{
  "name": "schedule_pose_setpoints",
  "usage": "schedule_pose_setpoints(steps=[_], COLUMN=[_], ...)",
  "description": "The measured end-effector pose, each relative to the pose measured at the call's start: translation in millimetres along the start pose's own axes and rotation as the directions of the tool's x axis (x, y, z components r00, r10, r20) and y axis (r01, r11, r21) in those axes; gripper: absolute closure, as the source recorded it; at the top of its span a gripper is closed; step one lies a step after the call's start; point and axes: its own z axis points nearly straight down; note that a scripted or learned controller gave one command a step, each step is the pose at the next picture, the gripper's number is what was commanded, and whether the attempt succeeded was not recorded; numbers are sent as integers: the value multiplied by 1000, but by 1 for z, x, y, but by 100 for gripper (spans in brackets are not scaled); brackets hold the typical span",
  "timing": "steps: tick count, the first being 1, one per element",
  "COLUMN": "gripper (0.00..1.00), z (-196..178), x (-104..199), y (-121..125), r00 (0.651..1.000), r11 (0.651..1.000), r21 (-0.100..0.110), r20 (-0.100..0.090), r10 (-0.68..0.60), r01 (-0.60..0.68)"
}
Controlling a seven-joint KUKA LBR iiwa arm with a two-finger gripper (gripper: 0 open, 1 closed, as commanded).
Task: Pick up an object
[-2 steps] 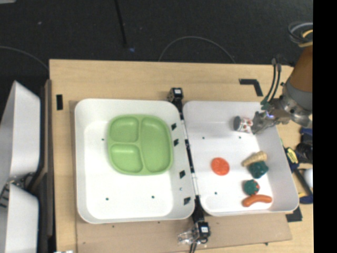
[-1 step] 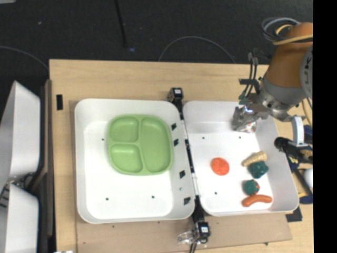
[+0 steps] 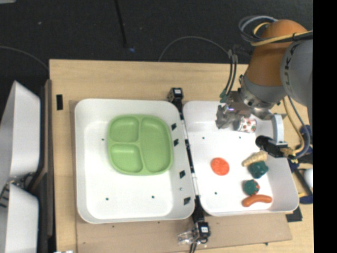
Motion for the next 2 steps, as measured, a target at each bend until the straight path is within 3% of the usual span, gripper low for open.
schedule_pose_setpoints(steps=[2], gripper=[100], z=[2], x=[99], y=[40], r00=[1000], r11=[1000], r21=[-2], r20=[-1], r10=[-1], r01=[1])
